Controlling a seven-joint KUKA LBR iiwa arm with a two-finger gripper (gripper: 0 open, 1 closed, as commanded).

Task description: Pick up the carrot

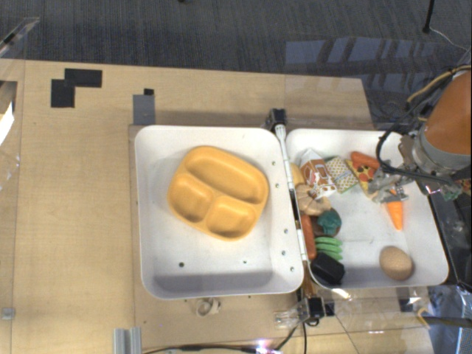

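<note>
In the right bin (435, 268), near its right wall, we see the carrot (396, 214) lying just below the gripper (389, 189), with bare white floor around it. We cannot tell how the jaws stand. A brown potato (396, 262) sits nearer the front wall.

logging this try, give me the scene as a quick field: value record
gripper: above the right bin, at about
carrot: lying in the right bin, just below the gripper
potato: near that bin's lower right corner
left bin: holds a yellow divided tray
carrot lifted: not yet
</note>
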